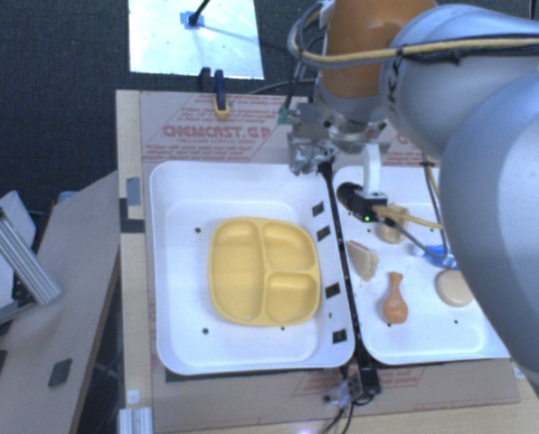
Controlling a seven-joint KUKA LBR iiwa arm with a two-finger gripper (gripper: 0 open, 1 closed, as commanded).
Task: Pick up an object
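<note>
My gripper (pixel 311 159) hangs over the back rim where the two white bins meet, with nothing seen between its tips. In the right bin (pixel 432 344) lie a pale tan wedge (pixel 364 260), a brown drumstick-shaped piece (pixel 394 302), a round beige disc (pixel 452 288) and a blue-tipped spoon (pixel 435 254). Another tan piece (pixel 392 232) lies behind the wedge, partly hidden by the arm's parts. All of them are in front of and to the right of the gripper.
A yellow divided plate (pixel 264 270) lies in the middle of the left bin (pixel 181 208). The big grey arm (pixel 486 107) covers the right bin's back and right side. A black divider strip (pixel 335 260) runs between the bins.
</note>
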